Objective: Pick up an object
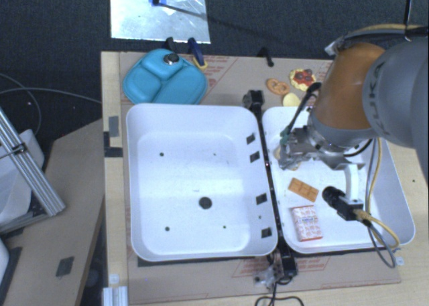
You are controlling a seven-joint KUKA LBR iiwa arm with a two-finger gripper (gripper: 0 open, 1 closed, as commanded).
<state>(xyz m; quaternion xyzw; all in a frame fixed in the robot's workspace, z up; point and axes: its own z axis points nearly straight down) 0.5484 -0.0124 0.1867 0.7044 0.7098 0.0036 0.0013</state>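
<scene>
In the right bin [395,224] lie a small orange rectangular piece [303,189] and, nearer the front, a red-and-white packet [305,222]. My gripper [289,154] hangs low over the left part of this bin, just behind and a little left of the orange piece. The arm's grey and orange body covers the back of the bin. Nothing shows between the gripper and the bin floor that I can make out.
The left bin [144,164] stands beside the right one, with a black divider strip [263,164] between them. Behind the bins sit a blue divided tray [164,80] and some small toy foods [276,86], [303,77].
</scene>
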